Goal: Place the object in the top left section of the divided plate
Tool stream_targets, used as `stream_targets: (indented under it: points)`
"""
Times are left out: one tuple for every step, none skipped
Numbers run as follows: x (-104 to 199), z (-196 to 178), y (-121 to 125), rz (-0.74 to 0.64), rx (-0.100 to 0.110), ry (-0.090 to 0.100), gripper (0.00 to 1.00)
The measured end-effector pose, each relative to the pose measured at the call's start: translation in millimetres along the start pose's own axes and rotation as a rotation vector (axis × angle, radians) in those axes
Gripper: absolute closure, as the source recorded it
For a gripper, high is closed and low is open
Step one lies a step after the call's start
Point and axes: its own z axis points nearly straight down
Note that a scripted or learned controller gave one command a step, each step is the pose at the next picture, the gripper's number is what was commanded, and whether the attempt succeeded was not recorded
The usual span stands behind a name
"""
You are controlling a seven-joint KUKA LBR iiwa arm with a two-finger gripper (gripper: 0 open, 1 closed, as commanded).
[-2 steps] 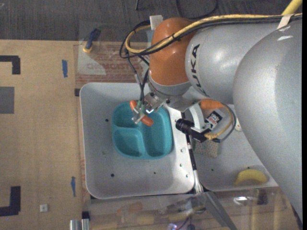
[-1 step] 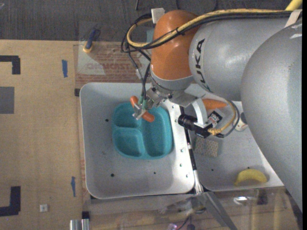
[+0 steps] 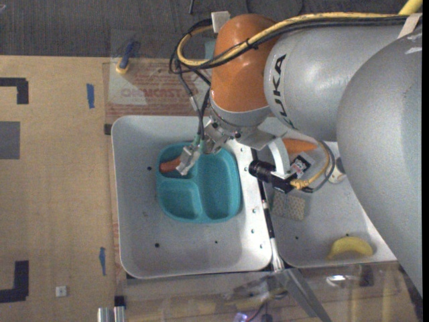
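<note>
A teal divided plate (image 3: 201, 186) lies in the left white bin (image 3: 134, 233). A small orange-red object (image 3: 169, 166) rests in the plate's upper left section, near the rim. My gripper (image 3: 186, 161) hangs low over that same section, its tip right at the object's right end and touching or overlapping it. The grey arm with the orange band reaches in from the right and hides the plate's upper right corner.
The right bin (image 3: 315, 247) holds a yellow banana-shaped piece (image 3: 350, 248), a grey textured block (image 3: 291, 206) and an orange item (image 3: 299, 144) partly under the arm. Cables run around the wrist. Blue tape marks sit on the brown bench to the left.
</note>
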Motion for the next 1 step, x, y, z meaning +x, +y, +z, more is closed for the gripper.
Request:
stream_targets:
  points:
    - [-1.5,-11.0,0.9,0.002,-0.005,-0.002,1.0]
